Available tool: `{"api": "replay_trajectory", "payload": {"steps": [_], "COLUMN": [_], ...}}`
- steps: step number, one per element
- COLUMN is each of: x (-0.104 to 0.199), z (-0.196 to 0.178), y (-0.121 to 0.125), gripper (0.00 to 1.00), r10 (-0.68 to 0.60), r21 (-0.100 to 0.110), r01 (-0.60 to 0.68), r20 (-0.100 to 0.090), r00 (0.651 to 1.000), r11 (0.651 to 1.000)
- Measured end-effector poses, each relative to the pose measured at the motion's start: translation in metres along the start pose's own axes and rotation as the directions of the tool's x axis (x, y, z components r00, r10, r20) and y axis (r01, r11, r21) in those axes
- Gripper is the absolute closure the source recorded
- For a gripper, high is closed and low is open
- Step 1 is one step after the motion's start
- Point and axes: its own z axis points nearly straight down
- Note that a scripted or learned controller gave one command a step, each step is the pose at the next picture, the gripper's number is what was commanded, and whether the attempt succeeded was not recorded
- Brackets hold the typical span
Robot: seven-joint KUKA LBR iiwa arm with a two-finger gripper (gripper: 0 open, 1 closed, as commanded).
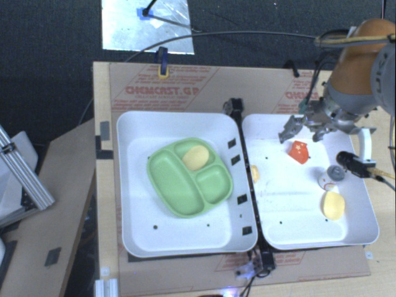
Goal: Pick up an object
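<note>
Arm [362, 73] reaches in over the right bin [365, 228], fingers [289, 130] spread apart above the red object [299, 151], holding nothing

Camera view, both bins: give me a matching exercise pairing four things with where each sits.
Things:
1. green divided plate
2. red object
3. yellow object
4. gripper

Places:
A. right bin, near its front right corner
B. left bin, in the middle
C. above the right bin's far side
D. right bin, just below the gripper

Pairs: 1-B, 2-D, 3-A, 4-C
</note>
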Motion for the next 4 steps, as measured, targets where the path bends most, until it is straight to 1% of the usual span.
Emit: {"api": "replay_trajectory", "payload": {"steps": [1,2,3,4], "x": [0.000,-0.001,0.002,0.002], "z": [-0.007,0.035,0.085,0.117], "y": [0.003,0.003,-0.006,-0.006], "gripper": [0.00,0.00,0.00,0.00], "r10": [-0.002,0.000,0.001,0.001], "r21": [-0.012,-0.009,-0.007,-0.009], "r01": [0.002,0.000,-0.001,-0.001], "r20": [0.001,0.002,0.001,0.001], "r00": [1.000,1.000,1.000,1.000], "r11": [1.000,1.000,1.000,1.000]}}
